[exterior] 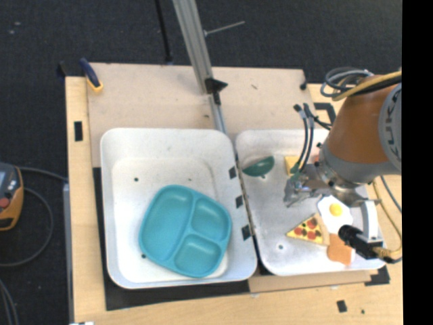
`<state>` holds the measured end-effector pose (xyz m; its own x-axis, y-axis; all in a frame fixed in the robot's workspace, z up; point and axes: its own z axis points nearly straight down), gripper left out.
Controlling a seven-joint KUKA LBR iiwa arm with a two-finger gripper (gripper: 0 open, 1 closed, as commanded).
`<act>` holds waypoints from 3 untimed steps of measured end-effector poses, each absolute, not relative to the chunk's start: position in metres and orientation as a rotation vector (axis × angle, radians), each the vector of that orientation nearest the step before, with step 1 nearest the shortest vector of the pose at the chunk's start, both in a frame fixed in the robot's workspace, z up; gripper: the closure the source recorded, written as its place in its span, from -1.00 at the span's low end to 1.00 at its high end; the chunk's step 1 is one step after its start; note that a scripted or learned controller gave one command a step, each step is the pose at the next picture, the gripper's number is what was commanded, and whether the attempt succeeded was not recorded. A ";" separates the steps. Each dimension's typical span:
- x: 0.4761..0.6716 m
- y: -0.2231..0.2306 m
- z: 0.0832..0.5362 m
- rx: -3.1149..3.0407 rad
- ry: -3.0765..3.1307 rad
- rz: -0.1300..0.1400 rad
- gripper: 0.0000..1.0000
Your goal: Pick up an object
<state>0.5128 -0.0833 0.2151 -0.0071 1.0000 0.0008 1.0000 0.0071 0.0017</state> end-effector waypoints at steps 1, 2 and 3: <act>0.502 -0.032 0.230 2.212 2.230 0.004 1.00; 0.500 0.028 0.243 2.210 2.231 0.006 1.00; 0.495 0.077 0.251 2.212 2.231 0.004 1.00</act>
